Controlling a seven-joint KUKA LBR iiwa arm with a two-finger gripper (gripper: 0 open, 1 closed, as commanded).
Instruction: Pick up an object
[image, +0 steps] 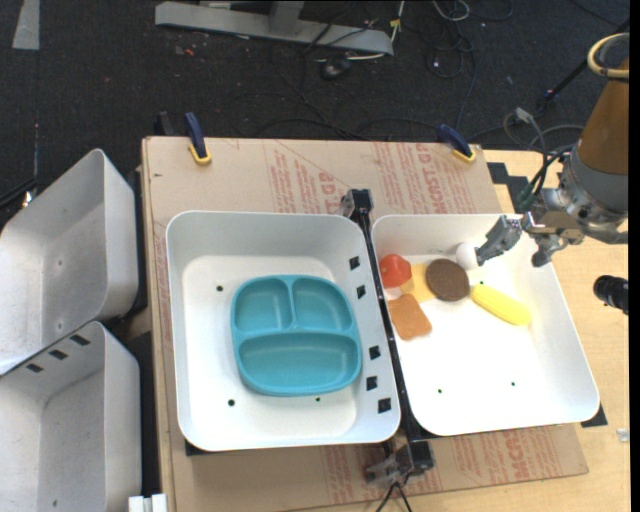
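The right bin (520, 395) holds several toy foods in its far-left part: a red piece (395, 268), a brown round disc (447, 280), an orange flat slab (409, 317), a yellow banana-like piece (501, 304) and a small white item (466, 254). My gripper (520, 247) hangs over the bin's far right corner, just right of the white item and above the yellow piece. Its two fingers (495, 243) stand spread apart, open, with nothing between them.
The left bin (190, 300) carries a teal divided plate (296, 335). A black divider with clips (375, 300) runs between the bins. Two spare white bins (60, 260) lie off the bench at the left. Blue clamps (198, 140) hold the cardboard base at the back.
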